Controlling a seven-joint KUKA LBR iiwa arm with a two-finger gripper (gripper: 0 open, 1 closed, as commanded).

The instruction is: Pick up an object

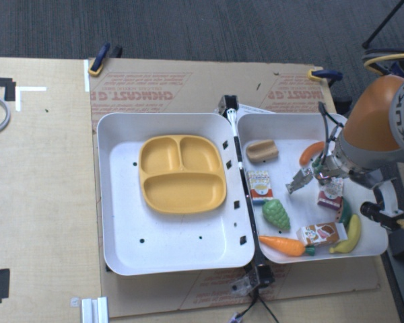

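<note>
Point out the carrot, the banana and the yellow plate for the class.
carrot (283, 245): camera view, middle of its orange body.
banana (350, 236): camera view, middle of its curved yellow side.
yellow plate (183, 192): camera view, floor of its large front compartment.

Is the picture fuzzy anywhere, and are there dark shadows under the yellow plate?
In the camera view, light is even and soft; the yellow plate casts only a faint shadow on the left bin. The toys look fairly sharp, like the carrot, but the claw looks a bit blurry. No strong glare.
</note>
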